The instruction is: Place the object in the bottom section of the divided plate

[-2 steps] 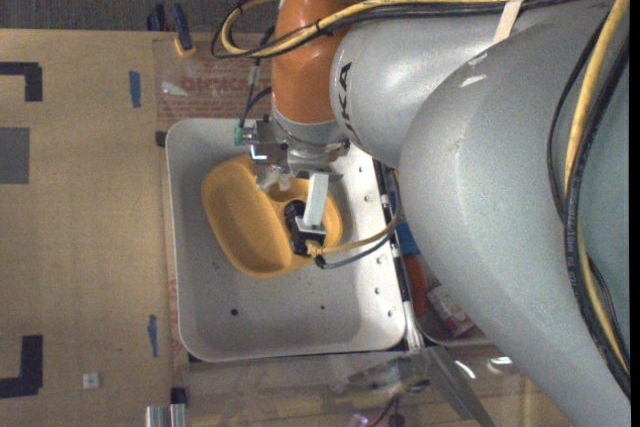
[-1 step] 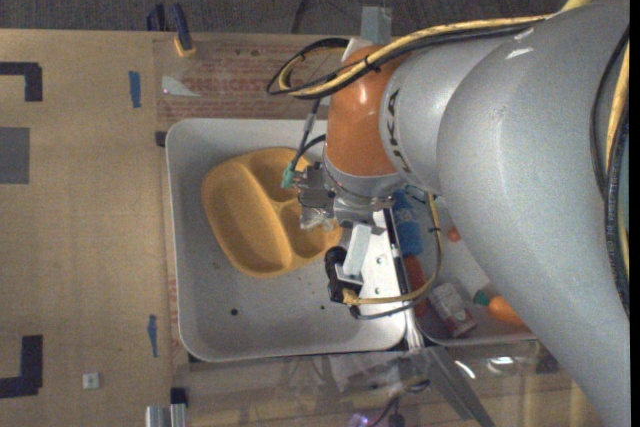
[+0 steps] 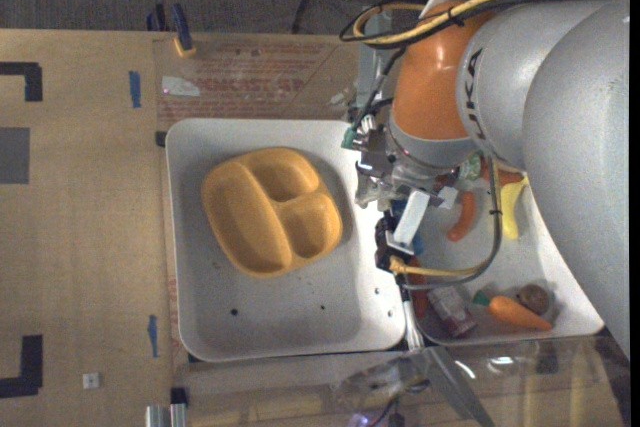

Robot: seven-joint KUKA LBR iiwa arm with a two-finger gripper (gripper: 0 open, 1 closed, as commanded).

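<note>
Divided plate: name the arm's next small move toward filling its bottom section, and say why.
Probably descend onto the carrot: it lies in the right bin near the arm, while the divided plate sits in the left bin.

The divided plate [image 3: 272,211] lies in the left bin [image 3: 270,315]; a carrot [image 3: 515,312] lies in the right bin [image 3: 525,265].

**Surfaces and finishes**

The yellow-orange divided plastic plate [image 3: 272,210] looks smooth and matt. The shallow white plastic bin [image 3: 290,320] beneath it has a smooth, faintly glossy floor. The pale wooden bench top [image 3: 80,215] is matt. The arm's grey shell [image 3: 580,95] is smooth and glossy.
</note>
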